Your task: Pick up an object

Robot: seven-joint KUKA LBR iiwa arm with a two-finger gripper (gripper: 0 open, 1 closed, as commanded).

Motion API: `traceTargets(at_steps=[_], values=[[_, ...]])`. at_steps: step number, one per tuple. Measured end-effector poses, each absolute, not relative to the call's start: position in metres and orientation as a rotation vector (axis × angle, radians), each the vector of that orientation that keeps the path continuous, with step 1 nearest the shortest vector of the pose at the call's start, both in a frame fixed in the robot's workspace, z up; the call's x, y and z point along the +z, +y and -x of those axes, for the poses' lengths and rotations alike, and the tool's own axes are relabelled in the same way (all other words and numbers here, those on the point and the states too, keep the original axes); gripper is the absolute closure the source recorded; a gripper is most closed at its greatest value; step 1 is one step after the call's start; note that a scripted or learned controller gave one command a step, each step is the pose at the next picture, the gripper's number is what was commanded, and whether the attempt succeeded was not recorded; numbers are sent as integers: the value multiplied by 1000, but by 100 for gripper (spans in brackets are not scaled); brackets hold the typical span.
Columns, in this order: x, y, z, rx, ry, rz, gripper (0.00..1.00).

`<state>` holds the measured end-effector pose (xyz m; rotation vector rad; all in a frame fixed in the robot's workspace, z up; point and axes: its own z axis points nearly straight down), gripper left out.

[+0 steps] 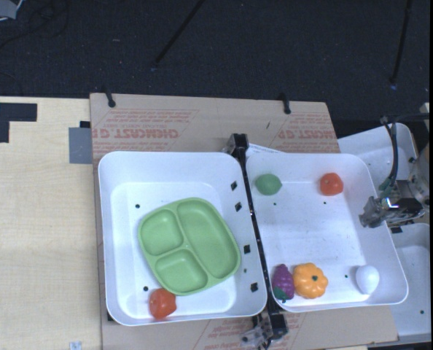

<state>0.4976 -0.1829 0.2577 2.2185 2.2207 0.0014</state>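
Hand (383, 214) beside white egg (366, 278).

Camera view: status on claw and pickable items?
Claw at right bin's right rim, nothing visibly held. Nearest: white egg, red tomato. Path looks unobstructed.

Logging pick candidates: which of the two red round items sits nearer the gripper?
The red round item in the right bin's far corner; the other red one lies in the left bin beside the green divided plate.
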Motion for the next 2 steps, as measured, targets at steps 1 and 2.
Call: traceTargets(at_steps=[1, 2], values=[[255, -122, -507, 0, 2230, -2218, 100], [259, -77, -520, -1, 2227, -2220, 100]])
